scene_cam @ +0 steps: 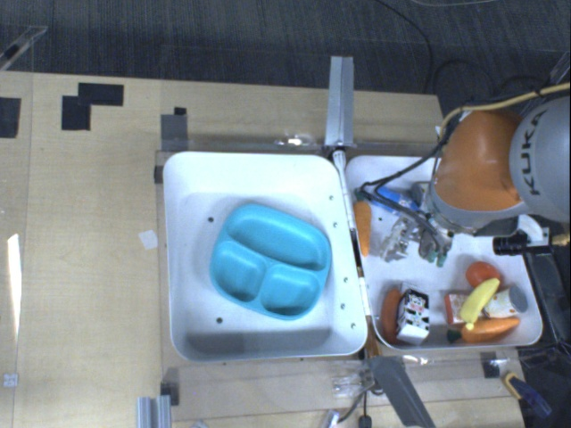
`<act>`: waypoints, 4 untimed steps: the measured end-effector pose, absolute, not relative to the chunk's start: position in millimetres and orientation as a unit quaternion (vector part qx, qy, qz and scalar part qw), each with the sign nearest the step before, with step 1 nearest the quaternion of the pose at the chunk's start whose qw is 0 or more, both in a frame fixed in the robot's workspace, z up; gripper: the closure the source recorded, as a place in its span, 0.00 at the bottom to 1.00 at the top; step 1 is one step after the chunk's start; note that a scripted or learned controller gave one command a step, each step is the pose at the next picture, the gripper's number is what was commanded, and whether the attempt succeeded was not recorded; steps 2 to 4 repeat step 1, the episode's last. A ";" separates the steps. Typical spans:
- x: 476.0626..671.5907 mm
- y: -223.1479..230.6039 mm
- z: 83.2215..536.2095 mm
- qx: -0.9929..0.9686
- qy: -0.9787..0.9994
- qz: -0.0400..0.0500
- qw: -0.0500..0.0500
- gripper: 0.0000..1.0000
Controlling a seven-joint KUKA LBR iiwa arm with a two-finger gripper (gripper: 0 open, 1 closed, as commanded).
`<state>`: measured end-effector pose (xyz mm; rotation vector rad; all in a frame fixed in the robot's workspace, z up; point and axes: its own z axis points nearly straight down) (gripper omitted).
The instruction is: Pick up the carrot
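The carrot [489, 328], orange with a green stub at its left end, lies along the front edge of the right bin [446, 344]. It sits just under a yellow banana [482, 296]. My gripper [413, 243] hangs over the middle of the right bin, up and to the left of the carrot and apart from it. Its metal fingers [393, 241] stand spread and open, with bare bin floor between them. The orange wrist band covers the bin's back right part.
A red tomato [483, 272] and a small packet lie beside the banana. A white box [412, 316] and a brown sausage [390, 309] sit at the front left. An orange stick-shaped item [362, 225] lies against the dividing wall. The left bin holds a blue sectioned tray [270, 259].
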<state>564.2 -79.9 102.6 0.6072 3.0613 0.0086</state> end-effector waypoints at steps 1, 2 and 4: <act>624.3 -64.4 187.7 0.251 0.968 0.001 0.005 1.00; 624.3 -64.4 187.7 0.251 0.968 0.001 0.005 1.00; 624.3 -64.4 187.7 0.251 0.968 0.001 0.005 1.00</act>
